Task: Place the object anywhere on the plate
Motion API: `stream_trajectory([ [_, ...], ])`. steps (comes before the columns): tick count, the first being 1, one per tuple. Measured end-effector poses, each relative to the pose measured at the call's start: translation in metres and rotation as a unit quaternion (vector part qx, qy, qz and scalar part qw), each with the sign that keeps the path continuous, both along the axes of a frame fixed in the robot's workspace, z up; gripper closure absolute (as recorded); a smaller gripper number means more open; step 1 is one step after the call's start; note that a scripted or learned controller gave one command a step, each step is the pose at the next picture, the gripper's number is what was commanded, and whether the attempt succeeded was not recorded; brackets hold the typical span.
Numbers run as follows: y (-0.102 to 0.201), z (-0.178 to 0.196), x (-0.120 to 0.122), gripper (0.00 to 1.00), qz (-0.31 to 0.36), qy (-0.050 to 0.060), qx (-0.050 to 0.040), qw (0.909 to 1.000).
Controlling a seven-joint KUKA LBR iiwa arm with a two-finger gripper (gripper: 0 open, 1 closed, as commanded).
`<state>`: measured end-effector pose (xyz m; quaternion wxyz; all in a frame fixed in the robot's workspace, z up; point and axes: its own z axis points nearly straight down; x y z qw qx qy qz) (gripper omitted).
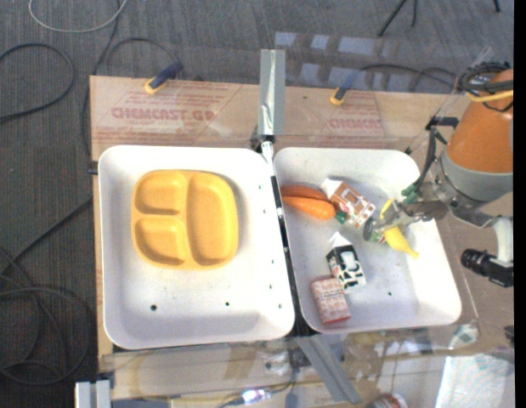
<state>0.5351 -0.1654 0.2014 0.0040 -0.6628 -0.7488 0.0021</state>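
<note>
Camera view puts the gripper (390, 224) low in the right white bin (432, 300), just above a small yellow banana-shaped toy (401, 242); I cannot tell its state or whether it holds the toy. Right of the yellow three-compartment plastic plate (188, 218) in the left white bin (118, 313), an orange carrot-shaped toy (308, 202), a small printed carton (353, 206), a black-and-white box (348, 267) and a pink packet (330, 300) crowd the gripper, so a pick could snag a neighbour or slip before crossing the bins' shared rims.

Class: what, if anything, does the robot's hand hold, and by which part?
It cannot be told: the hand sits over the yellow banana in the right bin.
</note>
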Motion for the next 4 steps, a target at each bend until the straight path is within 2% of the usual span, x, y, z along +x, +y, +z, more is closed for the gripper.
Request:
stream_trajectory([
  [1,0.089,0.003,0.003,1.0,-0.102,0.002,-0.0018,0.9947],
  [2,0.176,-0.022,0.073,1.0,-0.026,0.001,-0.0028,0.9997],
  [3,0.252,-0.002,0.069,1.0,0.023,0.0,-0.0032,0.9997],
  [4,0.33,-0.002,0.076,1.0,0.069,0.0,-0.0034,0.9976],
])
